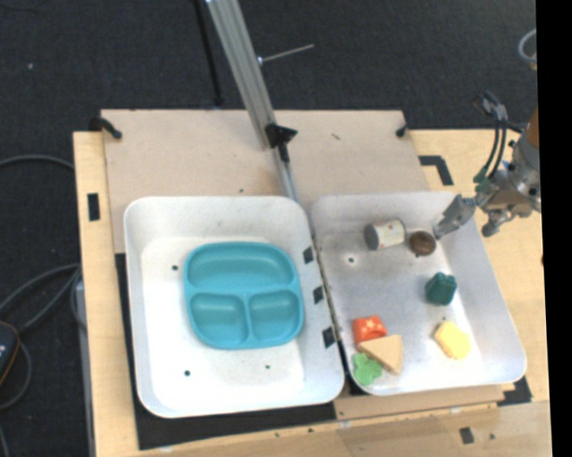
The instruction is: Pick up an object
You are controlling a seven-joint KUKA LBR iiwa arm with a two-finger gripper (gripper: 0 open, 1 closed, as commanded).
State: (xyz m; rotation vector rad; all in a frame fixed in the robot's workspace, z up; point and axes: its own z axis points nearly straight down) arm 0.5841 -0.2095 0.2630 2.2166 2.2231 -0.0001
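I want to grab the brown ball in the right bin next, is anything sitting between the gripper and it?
Nothing visible. The gripper sits at the right bin's upper right edge, and the brown ball lies just beside its nearer finger with bare bin floor between. The white cylinder lies on the ball's far side.

The arm (523,172) is cut off at the right, so little beyond its wrist shows. The green piece (366,368) lies partly tucked under the tan wedge (384,352). The worktop (275,439) runs off the bottom edge.
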